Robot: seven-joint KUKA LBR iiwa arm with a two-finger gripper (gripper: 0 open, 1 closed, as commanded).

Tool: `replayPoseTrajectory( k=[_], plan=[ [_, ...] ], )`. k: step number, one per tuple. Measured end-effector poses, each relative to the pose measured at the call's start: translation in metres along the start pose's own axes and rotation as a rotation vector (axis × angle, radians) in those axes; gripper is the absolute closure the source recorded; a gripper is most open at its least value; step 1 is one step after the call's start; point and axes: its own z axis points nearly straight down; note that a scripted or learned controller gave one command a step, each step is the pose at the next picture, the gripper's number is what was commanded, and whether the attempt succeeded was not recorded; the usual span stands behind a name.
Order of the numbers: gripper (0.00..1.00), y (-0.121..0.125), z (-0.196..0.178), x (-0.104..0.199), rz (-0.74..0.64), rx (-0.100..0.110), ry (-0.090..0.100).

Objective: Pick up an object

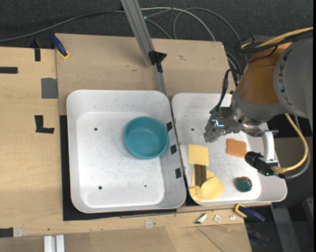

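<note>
Just above the yellow block [198, 154], the tool [212, 134] hangs.

Bowl [145, 137] in left bin [84, 109]; sponge [198, 154], block [235, 148], ball [243, 184] in right bin [192, 105].

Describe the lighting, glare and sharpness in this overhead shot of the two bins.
Camera view: even, diffuse lighting with only soft shadows inside the left bin; the white bin floors are bright but not blown out; the blue bowl and yellow block are reasonably sharp; the gripper reads dark and slightly soft, its detail lost; the background above the bench is dim.
</note>
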Motion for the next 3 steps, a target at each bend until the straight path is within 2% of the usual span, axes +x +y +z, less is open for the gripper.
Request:
replayPoseTrajectory(
  k=[1,3],
  plan=[
    [1.0,0.021,0.004,0.044,0.001,0.0,-0.001],
    [1.0,0.063,-0.022,0.14,0.001,-0.002,0.0]
  ],
)
